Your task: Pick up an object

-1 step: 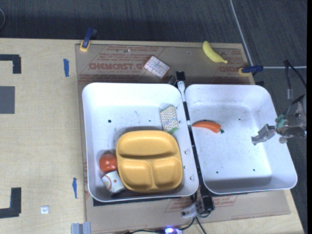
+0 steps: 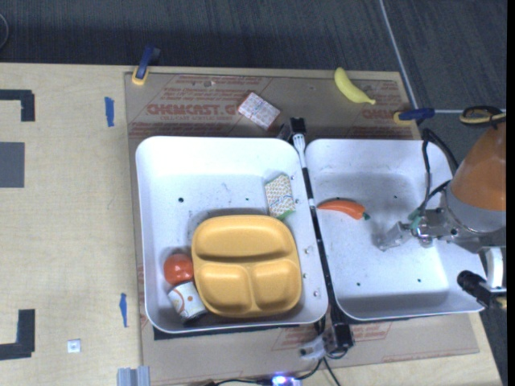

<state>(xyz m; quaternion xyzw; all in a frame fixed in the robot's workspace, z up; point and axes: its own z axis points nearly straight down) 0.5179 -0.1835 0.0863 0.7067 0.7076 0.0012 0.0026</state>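
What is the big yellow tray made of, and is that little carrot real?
The yellow tray looks like moulded plastic: smooth, evenly coloured, with a soft sheen and rounded compartments. The carrot is probably a plastic toy, since its orange is very uniform and slightly glossy, though it is too small to be sure.

Arm cut off by right edge.
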